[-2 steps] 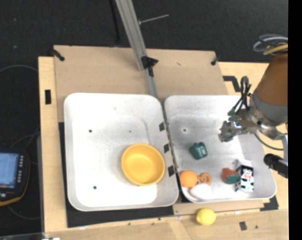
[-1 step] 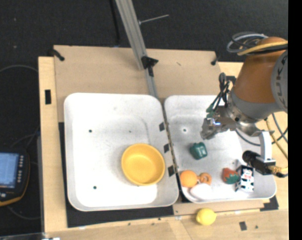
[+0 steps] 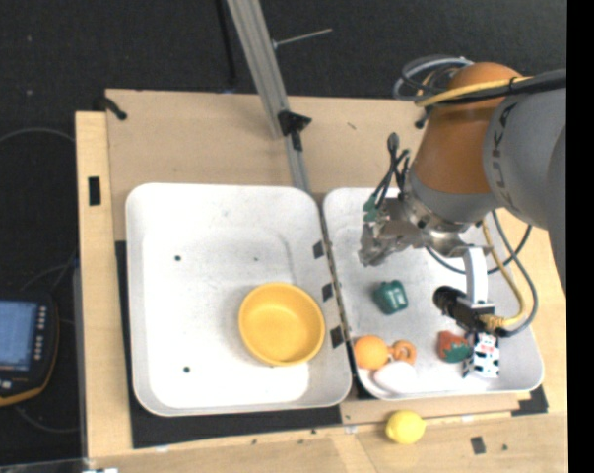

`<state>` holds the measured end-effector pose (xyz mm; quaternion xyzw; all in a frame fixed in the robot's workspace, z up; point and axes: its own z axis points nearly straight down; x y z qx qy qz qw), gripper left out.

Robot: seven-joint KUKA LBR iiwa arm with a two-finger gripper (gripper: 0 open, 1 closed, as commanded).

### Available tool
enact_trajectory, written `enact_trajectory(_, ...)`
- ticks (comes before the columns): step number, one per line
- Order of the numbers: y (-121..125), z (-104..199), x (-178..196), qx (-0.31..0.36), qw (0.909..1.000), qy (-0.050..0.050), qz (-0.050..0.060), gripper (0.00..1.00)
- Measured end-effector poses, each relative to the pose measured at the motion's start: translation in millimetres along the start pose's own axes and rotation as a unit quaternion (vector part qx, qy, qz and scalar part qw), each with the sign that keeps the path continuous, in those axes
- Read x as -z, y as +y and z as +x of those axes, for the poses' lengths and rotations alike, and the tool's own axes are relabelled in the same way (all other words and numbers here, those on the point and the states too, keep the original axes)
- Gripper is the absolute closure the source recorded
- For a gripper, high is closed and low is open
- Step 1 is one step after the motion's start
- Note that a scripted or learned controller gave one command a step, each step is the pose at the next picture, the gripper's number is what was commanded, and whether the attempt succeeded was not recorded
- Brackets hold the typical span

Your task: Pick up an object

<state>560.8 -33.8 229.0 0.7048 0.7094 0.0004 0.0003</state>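
You are looking down at a slant on a tan desk [image 3: 208, 136] that carries two shallow white bins side by side. The grey arm [image 3: 528, 156], with an orange band [image 3: 459, 151] above its wrist, reaches in from the right and hangs over the back left part of the right bin [image 3: 348, 210]. Its jaws point down toward the bin floor. You cannot tell whether they are open or closed.

The thing nearest the jaws is a small green block [image 3: 390, 296]. It lies on the floor of the right bin, just below the jaws in the view and apart from them. It is dark green, boxy with softened corners, and has a paler patch on its upper face. It touches nothing else.

Along the front of the same bin sit an orange ball [image 3: 370, 351], a small orange ring-shaped piece [image 3: 404, 351] just beside the ball, and a rounded white lump [image 3: 395, 377] touching the ball from the front. Toward the front right corner you find a red-orange piece [image 3: 449, 342] and, beside it, a small white toy [image 3: 484, 360] with black and blue marks.

The left bin [image 3: 208, 254] holds a yellow bowl [image 3: 282, 323], upright, near its front right corner. A yellow lemon [image 3: 405, 427] lies on the desk in front of the right bin, outside both bins.
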Motion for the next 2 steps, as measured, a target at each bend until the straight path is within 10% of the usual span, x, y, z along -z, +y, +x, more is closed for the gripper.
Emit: enact_trajectory(2, 44, 87, -7, 0.0, 1.0, 0.001, 0.0, 1.0)
